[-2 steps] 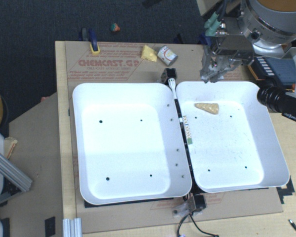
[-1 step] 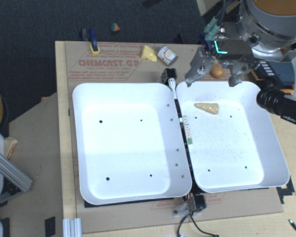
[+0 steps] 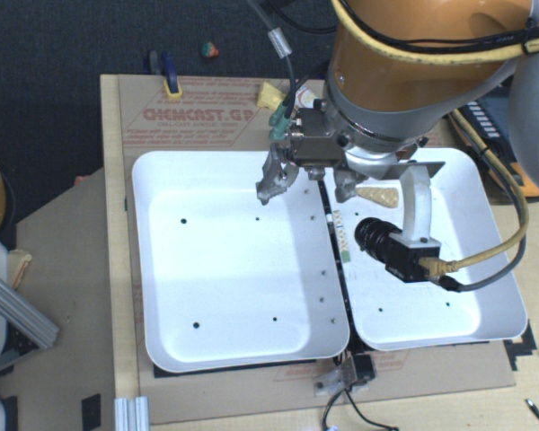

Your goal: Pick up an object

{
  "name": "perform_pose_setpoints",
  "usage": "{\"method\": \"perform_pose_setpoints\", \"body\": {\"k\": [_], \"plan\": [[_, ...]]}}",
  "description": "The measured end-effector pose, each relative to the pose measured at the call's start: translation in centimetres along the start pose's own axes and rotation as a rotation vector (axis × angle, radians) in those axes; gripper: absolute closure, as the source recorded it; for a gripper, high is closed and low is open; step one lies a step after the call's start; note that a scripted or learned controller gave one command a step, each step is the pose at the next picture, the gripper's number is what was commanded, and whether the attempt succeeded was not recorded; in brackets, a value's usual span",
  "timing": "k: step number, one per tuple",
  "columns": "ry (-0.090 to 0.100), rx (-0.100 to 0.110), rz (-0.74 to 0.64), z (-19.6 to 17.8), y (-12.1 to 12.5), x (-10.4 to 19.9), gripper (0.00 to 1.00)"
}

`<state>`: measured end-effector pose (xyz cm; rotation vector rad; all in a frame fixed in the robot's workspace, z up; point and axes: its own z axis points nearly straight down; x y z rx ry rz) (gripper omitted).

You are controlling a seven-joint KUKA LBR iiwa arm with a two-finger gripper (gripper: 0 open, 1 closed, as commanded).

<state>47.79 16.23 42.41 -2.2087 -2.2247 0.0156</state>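
Gripper [image 3: 309, 185] seen over seam between left-hand bin [image 3: 216, 285] and right-hand bin [image 3: 472, 317], fingers spread wide, nothing held between them. Tan wedge [image 3: 378, 195] seen in right-hand bin (far corner nearest seam), just beside gripper toward view's right, long axis lying across view.

left bin [image 3: 225, 281]: floor bare, free room from the front and left
right bin [image 3: 404, 317]: front strip bare, open from the front
shared rim [image 3: 340, 281]: raised ridge between the bins
gripper [image 3: 310, 185]: fingers spread, hangs over the rim's back end, blocks both inner back corners
tan wedge [image 3: 379, 195]: right bin's back, just beside gripper
arm [image 3: 422, 52]: covers back right
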Motion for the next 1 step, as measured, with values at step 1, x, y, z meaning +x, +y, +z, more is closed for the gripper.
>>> {"method": "perform_pose_setpoints", "body": {"k": [1], "plan": [[0.004, -0.014, 0.006, -1.67, 0.15, -0.33, 1.00]]}}
